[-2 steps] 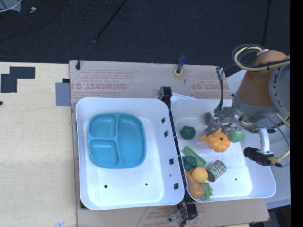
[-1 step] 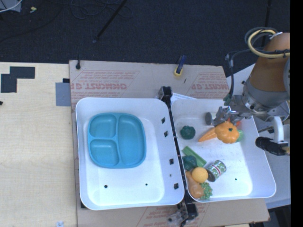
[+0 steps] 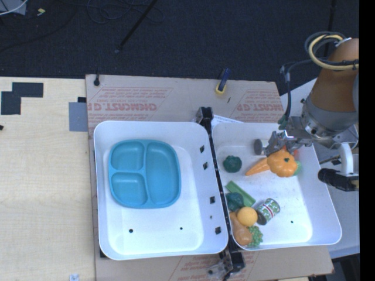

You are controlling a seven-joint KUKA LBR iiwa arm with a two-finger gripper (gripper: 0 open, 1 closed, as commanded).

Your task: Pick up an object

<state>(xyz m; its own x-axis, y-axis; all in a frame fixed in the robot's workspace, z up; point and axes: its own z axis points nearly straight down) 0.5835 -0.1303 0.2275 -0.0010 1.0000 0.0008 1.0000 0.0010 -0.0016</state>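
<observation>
A: Looking down on the bench, we see 2 shallow white bins side by side on a cardboard sheet [image 3: 176, 101]. We label the left bin [image 3: 117, 239], which holds 1 blue divided plate [image 3: 144, 174] with 3 compartments, lying flat toward the bin's left half.

B: We label the right bin [image 3: 316, 227], where the loose objects lie. Near its upper middle we mark a dark green vegetable [image 3: 232, 164]; just right of it lies an orange carrot [image 3: 256, 167], its tip pointing left, touching an orange pepper-like toy [image 3: 282, 164].

A: We note the arm [image 3: 334, 92] entering from the right, with the gripper [image 3: 280, 145] low over the orange toy. From this angle we cannot tell how far its jaws stand apart, nor whether anything sits between them.

B: Toward the near left corner of the same bin we mark a green strip [image 3: 240, 192], a yellow ball [image 3: 247, 216], a small can [image 3: 268, 209] lying on its side just right of the ball, and a leafy green piece [image 3: 255, 236] at the bin's front edge
</observation>
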